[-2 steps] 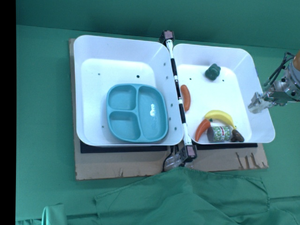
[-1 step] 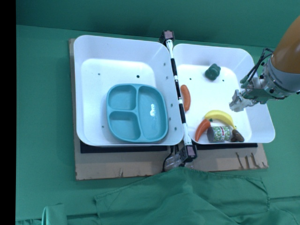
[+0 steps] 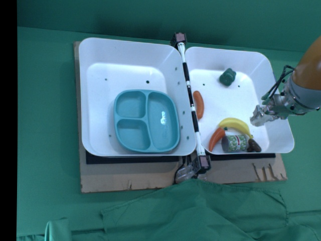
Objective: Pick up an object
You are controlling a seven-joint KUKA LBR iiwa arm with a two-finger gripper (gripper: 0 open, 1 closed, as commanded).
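At the right edge of the frame, a little above mid-height, the grey arm with its orange band comes in over the right bin, and its gripper hangs just inside that bin's right wall; whether it is apart or together cannot be told at this size, and nothing shows between it that would count as a hold. The nearest candidates lie below and to the left of it, in the lower part of the same bin: a yellow banana curved with its long axis running roughly left to right, an orange carrot slanting from upper right to lower left beside it, a small can on its side just under the banana, and a dark brown piece touching the can's right end. These four crowd together, so a descent there risks striking a neighbour. Farther left, near the divider, an orange sausage lies alone with its long axis up and down the frame, and a dark green pepper sits apart in the upper middle of the bin. The left bin carries a teal divided plate. Nothing appears lifted yet, so I judge the pick not yet made.
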